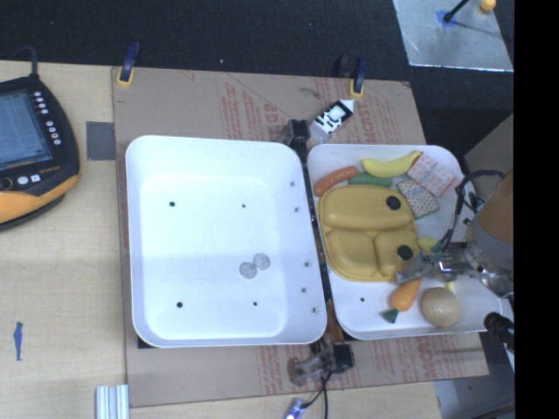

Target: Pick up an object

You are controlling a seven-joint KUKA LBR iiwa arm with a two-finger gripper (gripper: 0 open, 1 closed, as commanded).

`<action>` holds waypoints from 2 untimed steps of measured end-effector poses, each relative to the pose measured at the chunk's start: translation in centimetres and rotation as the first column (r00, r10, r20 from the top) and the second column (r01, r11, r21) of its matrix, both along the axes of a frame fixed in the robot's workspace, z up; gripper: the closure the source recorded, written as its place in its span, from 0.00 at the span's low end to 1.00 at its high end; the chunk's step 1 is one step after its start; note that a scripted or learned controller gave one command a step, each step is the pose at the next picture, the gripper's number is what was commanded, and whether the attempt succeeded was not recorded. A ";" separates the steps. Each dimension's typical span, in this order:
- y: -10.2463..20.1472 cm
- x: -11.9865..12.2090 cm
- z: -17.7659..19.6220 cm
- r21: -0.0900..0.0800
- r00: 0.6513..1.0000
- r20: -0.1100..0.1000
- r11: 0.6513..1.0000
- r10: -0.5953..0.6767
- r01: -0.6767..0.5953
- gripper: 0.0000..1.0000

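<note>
The right white bin holds several objects. A yellow divided plate lies in its middle. Along the far side are a banana, a reddish sausage and two checkered packets. By the near wall lie a small orange carrot and a tan round ball. My gripper hangs low over the bin's right side, just above the carrot and the ball and beside the plate's right edge. Nothing shows held in it.
The left white bin holds two small silver discs. A teach pendant rests on the bench at far left. A black-and-white tag and clamps sit beyond the bins. The arm's cables loop over the right bin's edge.
</note>
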State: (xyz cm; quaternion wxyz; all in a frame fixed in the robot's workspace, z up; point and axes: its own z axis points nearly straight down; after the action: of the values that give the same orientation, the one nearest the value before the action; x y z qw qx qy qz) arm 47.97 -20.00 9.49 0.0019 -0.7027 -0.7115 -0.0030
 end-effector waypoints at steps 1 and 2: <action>-0.3 0.0 0.9 -0.005 1.000 0.000 1.000 0.001 -0.001 1.00; -1.1 -0.4 -0.3 -0.005 1.000 -0.007 1.000 -0.007 0.007 1.00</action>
State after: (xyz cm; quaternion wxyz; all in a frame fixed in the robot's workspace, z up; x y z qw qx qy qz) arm 47.58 -21.14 9.16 0.0024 -0.7050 -0.7092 0.0013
